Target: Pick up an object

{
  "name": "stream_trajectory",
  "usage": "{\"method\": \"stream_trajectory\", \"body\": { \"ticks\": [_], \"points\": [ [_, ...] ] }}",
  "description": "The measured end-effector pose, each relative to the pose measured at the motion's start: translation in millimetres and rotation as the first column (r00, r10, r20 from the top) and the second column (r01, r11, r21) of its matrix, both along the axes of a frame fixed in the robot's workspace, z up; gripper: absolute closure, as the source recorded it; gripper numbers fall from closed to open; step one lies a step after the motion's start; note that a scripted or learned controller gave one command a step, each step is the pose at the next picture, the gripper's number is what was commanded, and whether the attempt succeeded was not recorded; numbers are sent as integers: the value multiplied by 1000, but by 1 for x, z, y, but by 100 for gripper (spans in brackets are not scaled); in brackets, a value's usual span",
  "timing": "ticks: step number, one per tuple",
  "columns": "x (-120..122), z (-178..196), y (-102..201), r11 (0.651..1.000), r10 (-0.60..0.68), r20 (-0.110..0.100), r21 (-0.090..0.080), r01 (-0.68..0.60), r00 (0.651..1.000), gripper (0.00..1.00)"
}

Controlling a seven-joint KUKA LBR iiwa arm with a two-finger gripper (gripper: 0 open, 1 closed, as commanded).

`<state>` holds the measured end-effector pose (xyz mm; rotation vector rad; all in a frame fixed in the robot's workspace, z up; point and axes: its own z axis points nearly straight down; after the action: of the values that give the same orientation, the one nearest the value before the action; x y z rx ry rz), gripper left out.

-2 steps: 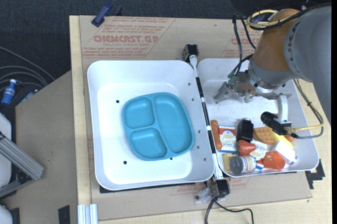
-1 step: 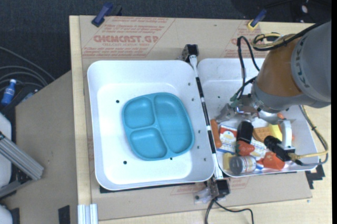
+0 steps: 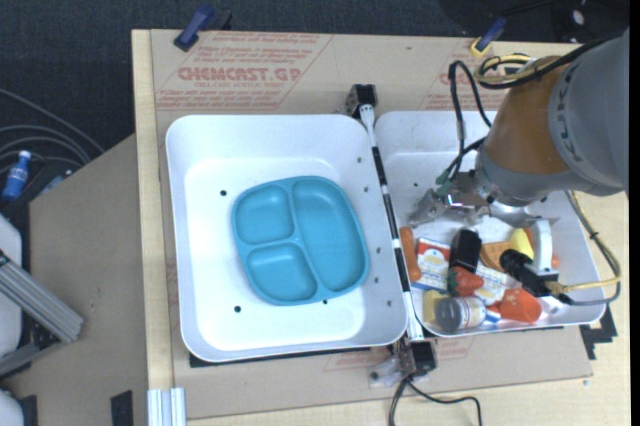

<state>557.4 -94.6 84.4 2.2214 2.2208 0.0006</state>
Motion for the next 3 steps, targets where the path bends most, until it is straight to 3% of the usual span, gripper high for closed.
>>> {"method": "stream_trajectory", "body": {
  "ticks": [1, 2, 3],
  "points": [
    [68, 1, -1, 1000, 1, 0, 0, -1, 1000, 0],
    [41, 0, -1, 1000, 0, -3, 1, 0, 1000, 0],
    [41, 10, 0, 1000, 0, -2, 1, 0, 1000, 100]
  ]
}}
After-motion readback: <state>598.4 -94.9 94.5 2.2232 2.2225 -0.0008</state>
